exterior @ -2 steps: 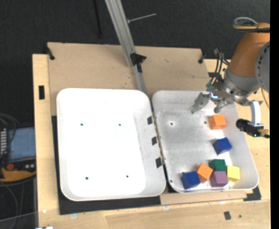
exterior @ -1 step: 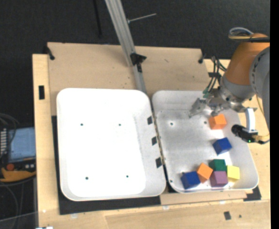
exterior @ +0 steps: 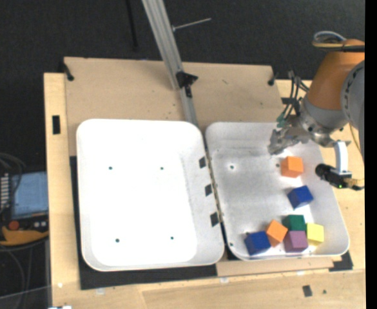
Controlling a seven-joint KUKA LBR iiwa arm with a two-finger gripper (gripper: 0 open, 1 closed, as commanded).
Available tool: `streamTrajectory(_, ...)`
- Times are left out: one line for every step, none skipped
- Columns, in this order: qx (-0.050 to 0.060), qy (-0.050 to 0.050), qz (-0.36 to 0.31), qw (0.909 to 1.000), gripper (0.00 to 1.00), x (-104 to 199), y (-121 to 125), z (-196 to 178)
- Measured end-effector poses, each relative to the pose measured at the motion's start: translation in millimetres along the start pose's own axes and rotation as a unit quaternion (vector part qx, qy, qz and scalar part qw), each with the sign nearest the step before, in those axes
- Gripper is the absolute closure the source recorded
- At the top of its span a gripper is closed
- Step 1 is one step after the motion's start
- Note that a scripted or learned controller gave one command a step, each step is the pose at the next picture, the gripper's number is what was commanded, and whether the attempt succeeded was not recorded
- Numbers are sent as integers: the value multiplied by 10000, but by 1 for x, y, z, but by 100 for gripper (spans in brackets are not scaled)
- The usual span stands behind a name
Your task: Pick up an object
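Note:
Several small blocks lie in the right bin. An orange block sits near the upper right, and a blue block lies below it. Along the front edge cluster a blue block, an orange block, a green block, a purple block and a yellow block. My gripper hangs over the bin's upper right part, just up and left of the upper orange block, with nothing seen held in it.
The left bin lies beside the right one. A slanted metal pole rises from between the bins toward the top. A handheld controller and cables lie off the bench to the left. The arm's orange band is at the right.

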State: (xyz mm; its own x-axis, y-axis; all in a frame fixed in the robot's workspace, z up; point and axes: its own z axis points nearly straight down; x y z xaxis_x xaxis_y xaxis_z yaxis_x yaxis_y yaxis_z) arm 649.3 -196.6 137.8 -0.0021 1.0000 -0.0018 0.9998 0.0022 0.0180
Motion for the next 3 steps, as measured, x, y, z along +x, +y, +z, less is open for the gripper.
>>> streamTrajectory(46, -2, -3, 10000, 100, -1, -1, -65)
streamTrajectory(55, 1, -13, 10000, 100, -3, 1, -118)
streamTrajectory(90, 6, -16, 10000, 100, 50, -9, -109)
